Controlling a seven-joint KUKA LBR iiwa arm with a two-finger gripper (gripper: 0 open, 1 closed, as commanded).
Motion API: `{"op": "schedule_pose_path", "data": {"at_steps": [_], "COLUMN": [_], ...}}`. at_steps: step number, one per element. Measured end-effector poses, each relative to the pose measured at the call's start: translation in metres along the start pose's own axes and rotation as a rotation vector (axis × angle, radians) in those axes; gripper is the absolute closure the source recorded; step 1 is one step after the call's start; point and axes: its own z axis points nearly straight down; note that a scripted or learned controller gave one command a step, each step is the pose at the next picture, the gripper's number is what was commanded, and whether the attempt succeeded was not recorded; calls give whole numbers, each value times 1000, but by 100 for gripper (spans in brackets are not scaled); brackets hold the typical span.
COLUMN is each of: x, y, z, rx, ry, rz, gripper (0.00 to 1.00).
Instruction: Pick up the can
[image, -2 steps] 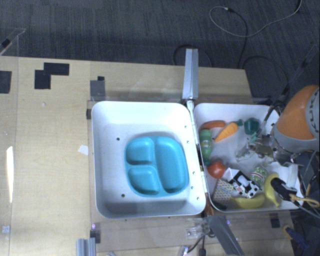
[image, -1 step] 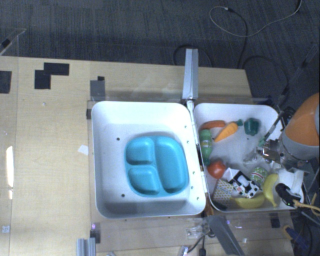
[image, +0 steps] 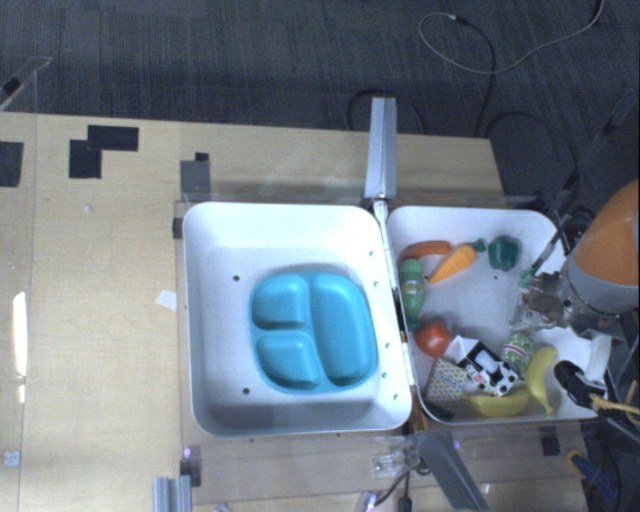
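A KUKA arm reaches in from the right over the right-hand white bin (image: 455, 225), its claw (image: 538, 300) hanging just above a small can (image: 517, 349) that stands near the bin's right side, between a black-and-white cow-patterned toy (image: 490, 372) and a yellow banana (image: 528, 385). Whether the claw is wide or narrow cannot be told from this slant, and nothing shows between its tips. The can (greenish label, pale lid) looks rigid, smooth-walled and light, likely a play-food piece; its curved side could slip, so a hold across the middle of the cylinder, straight down over the lid, seems soundest. The close-packed neighbours leave little room beside it. Around it lie glossy moulded plastics: an orange carrot (image: 455, 262), a red tomato (image: 433, 338), a green bottle (image: 411, 283) and a dark-green piece (image: 503, 251). The left bin (image: 210, 300) carries a blue divided tray (image: 310, 330), rounded and matte, on the pale wooden tabletop (image: 90, 300).
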Motion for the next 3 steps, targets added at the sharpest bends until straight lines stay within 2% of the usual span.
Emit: {"op": "schedule_pose_path", "data": {"at_steps": [1,2,3], "x": [41,74,6], "y": [-4,-6,63], "z": [-112,12,-60], "rx": [13,5,12], "ry": [-4,-1,-2], "rz": [-126,-346,-505], "gripper": [100,100,100]}}
